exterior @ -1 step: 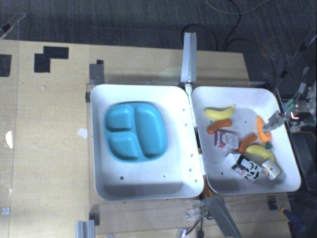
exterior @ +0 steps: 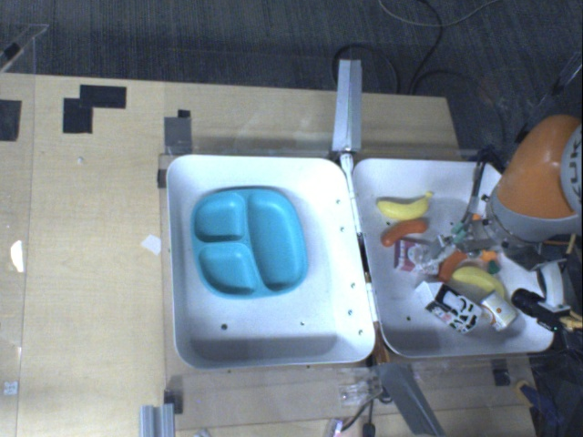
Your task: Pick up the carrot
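The carrot point(exterior: 453, 264) is a short orange piece lying in the right bin point(exterior: 401, 330), among several other items near its middle. My gripper point(exterior: 463, 238) reaches in from the right, under the arm's orange band point(exterior: 542, 176), and hangs just above the carrot's upper end. I cannot tell whether it touches the carrot. Clutter around the tip hides how the jaws stand.
Around the carrot lie a yellow banana point(exterior: 404, 208), an orange-red sausage point(exterior: 402, 232), a small packet point(exterior: 410, 255), a yellow fruit point(exterior: 480, 280), a black-and-white box point(exterior: 455, 309) and a small can point(exterior: 499, 313). The left bin point(exterior: 182, 335) holds a blue divided plate point(exterior: 248, 241).
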### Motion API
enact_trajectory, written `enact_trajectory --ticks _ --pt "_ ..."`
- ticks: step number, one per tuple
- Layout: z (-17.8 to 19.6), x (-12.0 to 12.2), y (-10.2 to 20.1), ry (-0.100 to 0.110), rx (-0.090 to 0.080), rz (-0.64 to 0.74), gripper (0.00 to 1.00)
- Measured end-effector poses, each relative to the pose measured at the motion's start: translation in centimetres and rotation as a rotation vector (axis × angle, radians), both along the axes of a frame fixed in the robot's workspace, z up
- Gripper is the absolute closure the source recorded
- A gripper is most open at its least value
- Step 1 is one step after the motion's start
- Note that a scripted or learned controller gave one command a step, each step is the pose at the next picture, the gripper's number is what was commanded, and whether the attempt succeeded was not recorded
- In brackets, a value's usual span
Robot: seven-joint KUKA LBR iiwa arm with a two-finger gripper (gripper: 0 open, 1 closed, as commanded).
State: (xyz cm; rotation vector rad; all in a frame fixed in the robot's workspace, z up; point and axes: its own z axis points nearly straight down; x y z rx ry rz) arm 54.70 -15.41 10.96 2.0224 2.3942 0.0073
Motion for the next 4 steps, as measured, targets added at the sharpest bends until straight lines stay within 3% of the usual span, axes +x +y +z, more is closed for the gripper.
enact_trajectory --ticks 1,2,3,4 --pt "-1.2 1.2 -2.3 -0.014 0.007 -0.028 0.0" --pt "-1.3 2.0 -3.3 -0.007 0.025 -0.026 0.0" --pt "0.1 2.4 -3.6 -0.026 0.012 -0.024 1.0" --pt "-2.1 4.9 -5.0 -0.003 0.0 -0.104 1.0"
